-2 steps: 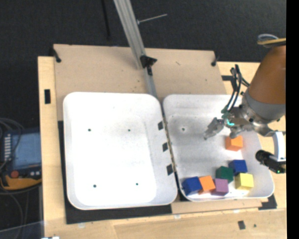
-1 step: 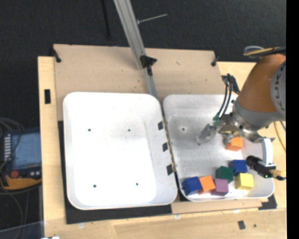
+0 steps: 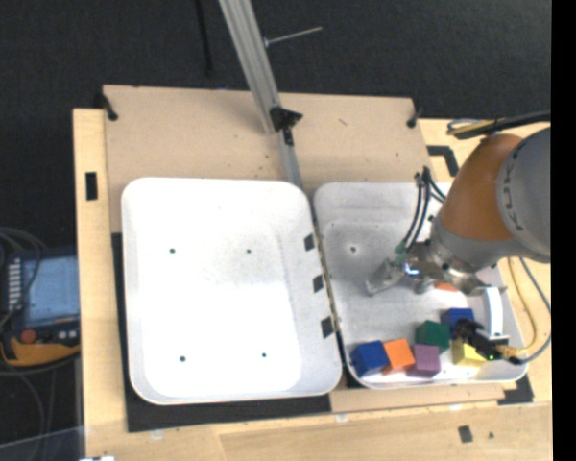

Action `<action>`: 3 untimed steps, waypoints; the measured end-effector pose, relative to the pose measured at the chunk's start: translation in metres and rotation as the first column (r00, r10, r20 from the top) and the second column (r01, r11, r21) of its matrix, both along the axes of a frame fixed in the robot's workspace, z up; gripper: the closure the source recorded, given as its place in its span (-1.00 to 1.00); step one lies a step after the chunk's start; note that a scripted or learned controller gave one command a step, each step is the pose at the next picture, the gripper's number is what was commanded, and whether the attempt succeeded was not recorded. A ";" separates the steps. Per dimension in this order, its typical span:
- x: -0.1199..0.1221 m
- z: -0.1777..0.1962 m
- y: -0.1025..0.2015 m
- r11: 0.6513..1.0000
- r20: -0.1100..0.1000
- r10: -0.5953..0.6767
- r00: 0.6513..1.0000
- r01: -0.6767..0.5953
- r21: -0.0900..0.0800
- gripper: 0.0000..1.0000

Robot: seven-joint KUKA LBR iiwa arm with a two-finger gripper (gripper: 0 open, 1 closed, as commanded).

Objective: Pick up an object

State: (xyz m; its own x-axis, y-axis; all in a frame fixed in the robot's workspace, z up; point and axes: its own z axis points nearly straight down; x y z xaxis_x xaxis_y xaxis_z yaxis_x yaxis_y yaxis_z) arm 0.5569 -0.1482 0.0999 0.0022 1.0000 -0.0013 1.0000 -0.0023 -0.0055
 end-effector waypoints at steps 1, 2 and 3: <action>0.001 -0.002 0.000 1.000 0.007 -0.001 1.000 0.001 0.002 -1.00; 0.002 0.010 -0.001 1.000 0.011 -0.008 1.000 0.008 0.003 1.00; 0.000 0.073 0.000 1.000 0.013 0.005 1.000 -0.005 0.000 1.00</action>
